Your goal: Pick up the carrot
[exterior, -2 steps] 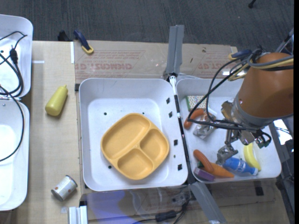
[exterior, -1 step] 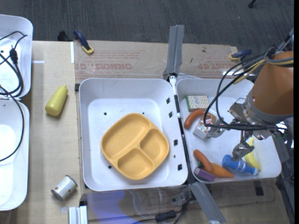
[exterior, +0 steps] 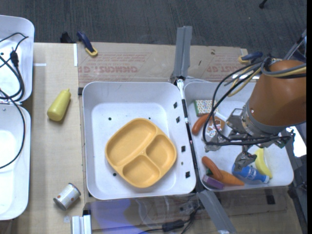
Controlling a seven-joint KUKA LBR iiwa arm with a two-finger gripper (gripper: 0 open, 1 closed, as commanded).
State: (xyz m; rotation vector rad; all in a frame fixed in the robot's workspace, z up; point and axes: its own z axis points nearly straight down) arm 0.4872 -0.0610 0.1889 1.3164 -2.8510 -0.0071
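We saw the gripper (exterior: 245, 159) hanging low over the right bin (exterior: 286, 175), under the arm's orange band (exterior: 285, 94) and grey wrist. Its fingers (exterior: 242, 160) were small and dark against the clutter, and we could not tell whether they stood wide or narrow; nothing showed between them.

The carrot (exterior: 220, 170) lay in the right bin just below and to the left of the fingers, running at a slant from upper left to lower right, near them but apart as far as we could judge. A purple piece (exterior: 212, 182) sat against the carrot's lower side, at the bin's front edge. Just below the fingers lay a blue bottle (exterior: 250, 174), and just to their right a yellow banana (exterior: 263, 163). Up and to the left of the fingers we noted a reddish sausage-shaped item (exterior: 199, 124) and, above it, a green patterned packet (exterior: 203, 106).

Well to the left of the fingers, the left bin (exterior: 97, 130) held a yellow divided plate (exterior: 141, 152). Farther left, on the tabletop (exterior: 53, 160), lay a yellow squeeze bottle (exterior: 59, 105) and a small silver can (exterior: 66, 196) on its side
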